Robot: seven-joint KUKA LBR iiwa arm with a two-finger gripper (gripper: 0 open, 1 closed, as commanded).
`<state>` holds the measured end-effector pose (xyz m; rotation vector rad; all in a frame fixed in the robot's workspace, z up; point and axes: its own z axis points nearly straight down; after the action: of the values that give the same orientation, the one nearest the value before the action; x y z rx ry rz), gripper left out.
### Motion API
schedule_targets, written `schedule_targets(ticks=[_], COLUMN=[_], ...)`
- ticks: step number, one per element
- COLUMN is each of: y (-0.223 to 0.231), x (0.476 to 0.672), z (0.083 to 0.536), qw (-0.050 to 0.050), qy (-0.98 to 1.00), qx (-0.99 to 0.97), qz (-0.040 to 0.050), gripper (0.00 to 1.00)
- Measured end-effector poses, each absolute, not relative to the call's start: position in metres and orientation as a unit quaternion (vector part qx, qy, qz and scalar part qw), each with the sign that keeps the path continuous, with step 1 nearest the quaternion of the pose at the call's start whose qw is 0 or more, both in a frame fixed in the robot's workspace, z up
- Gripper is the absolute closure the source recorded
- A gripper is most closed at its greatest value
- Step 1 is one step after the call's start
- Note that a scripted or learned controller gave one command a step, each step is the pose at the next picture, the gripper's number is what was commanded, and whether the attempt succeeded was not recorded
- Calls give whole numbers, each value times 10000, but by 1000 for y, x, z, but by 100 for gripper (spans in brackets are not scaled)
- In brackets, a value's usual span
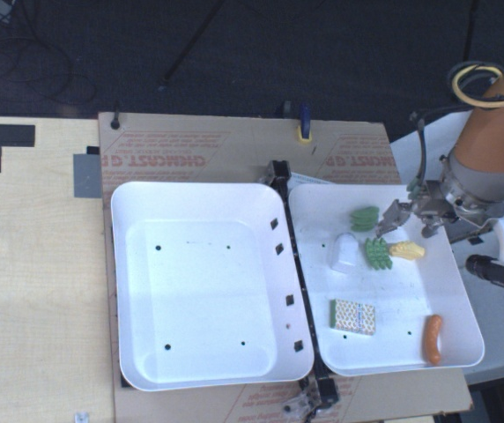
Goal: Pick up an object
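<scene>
The right bin (463,300) holds several items. A green leafy piece (364,218) lies near the back, with a small white cup (345,253) just in front of it. A toy corn cob (396,253) with a green husk and yellow tip lies at the middle right. A patterned green-and-white packet (353,315) rests near the front, and an orange sausage-shaped toy (432,338) sits in the front right corner. My gripper (408,224) hovers just above and behind the corn, open, with nothing between its fingers.
The left bin (137,324) stands beside the right one on a cardboard sheet (208,152). A black divider with clips (289,263) runs between the bins. The arm's grey body (481,170) reaches in over the right bin's far right rim.
</scene>
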<state>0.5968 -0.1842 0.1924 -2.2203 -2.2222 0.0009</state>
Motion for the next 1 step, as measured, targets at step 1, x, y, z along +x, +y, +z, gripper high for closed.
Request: schedule_targets(ticks=[1], y=[-141], x=[580], z=[101], qw=[-4], qy=[-7074], qx=[-7069], qz=[-13], gripper=[0])
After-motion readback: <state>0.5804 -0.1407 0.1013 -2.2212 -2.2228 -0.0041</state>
